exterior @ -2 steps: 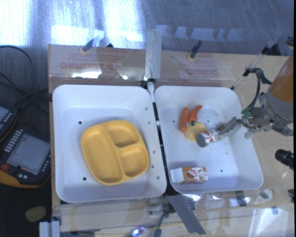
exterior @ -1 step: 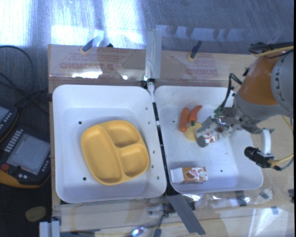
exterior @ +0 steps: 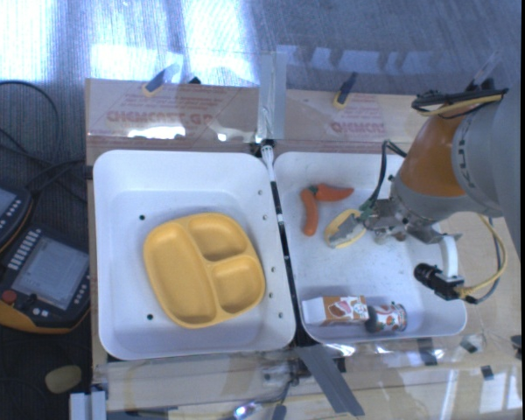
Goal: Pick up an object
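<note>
Two white bins (exterior: 114,191) on a bench over grey carpet (exterior: 332,16); the gripper (exterior: 372,224) (grip unclear, perhaps touching) meets a yellow banana (exterior: 341,228).

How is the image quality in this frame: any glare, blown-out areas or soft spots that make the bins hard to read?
Camera view: strong light washes out the floor at the top and glares off the clear sheet behind the bins. The left bin and yellow tray read clearly. The right bin is evenly lit, and the carrots are distinct, but the gripper and the yellowish item at it are soft. Overall slightly blurry.
</note>
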Robot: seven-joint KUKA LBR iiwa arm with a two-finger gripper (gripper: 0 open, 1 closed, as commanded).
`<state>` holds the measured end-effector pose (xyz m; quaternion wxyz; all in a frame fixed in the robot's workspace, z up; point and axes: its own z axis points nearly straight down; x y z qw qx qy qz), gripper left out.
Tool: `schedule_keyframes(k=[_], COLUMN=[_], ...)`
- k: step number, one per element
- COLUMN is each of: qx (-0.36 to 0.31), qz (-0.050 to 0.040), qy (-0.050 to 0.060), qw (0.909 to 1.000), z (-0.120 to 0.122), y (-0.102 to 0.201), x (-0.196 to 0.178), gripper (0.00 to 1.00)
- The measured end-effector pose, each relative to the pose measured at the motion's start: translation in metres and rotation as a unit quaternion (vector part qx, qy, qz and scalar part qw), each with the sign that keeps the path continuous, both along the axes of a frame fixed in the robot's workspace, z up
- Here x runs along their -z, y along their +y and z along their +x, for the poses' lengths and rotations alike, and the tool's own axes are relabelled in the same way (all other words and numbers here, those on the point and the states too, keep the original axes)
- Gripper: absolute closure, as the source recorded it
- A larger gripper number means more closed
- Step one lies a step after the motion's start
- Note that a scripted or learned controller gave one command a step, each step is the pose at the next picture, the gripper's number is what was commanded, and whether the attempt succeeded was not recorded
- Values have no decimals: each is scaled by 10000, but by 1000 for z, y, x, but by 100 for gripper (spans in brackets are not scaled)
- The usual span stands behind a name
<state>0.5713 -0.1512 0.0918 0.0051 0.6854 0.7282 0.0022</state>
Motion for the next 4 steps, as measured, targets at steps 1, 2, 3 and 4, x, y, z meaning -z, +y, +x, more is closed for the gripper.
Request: schedule_keyframes(k=[1,2,3,4], qx=[510,-486,-494,-650], qz=[0,-17,-19,11], qy=[-11,1,-17,50], qw=[9987,9988,9988,9979], z=[65,39,41,51], y=[31,-11,-10,36], x=[2,1,-10,-96], gripper=[0,0,100,100])
